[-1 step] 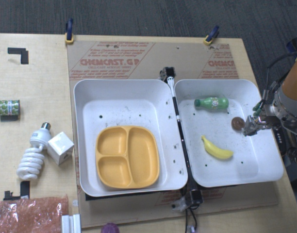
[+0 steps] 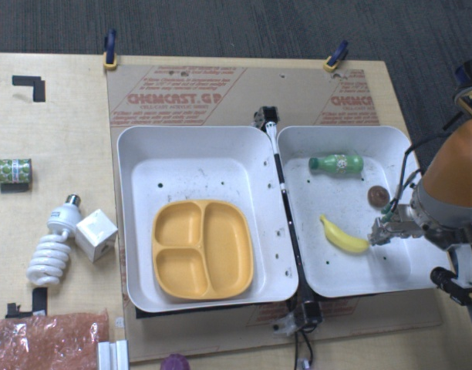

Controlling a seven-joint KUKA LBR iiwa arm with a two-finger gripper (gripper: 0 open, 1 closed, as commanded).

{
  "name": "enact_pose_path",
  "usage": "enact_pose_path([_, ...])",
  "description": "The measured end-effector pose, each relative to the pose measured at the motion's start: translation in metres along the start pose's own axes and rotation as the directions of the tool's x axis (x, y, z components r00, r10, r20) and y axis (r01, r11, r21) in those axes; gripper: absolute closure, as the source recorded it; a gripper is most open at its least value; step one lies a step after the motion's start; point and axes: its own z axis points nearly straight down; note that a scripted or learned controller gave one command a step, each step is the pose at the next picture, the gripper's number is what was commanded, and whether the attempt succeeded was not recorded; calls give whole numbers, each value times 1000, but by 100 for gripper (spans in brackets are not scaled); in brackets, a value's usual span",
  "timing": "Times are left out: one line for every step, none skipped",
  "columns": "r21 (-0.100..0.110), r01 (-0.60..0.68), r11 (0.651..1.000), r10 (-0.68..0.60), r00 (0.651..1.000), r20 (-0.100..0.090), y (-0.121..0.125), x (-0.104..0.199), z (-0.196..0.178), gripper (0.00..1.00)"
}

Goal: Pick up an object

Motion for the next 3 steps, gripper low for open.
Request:
enact_pose_path([-1,1,1000,-1,1000,0,-13,34,17,0])
enact_pose_path([-1,1,1000,-1,1000,1,37,61,17,0])
enact_pose_path([1,-1,1000,1,1000,0,0,79,17,0])
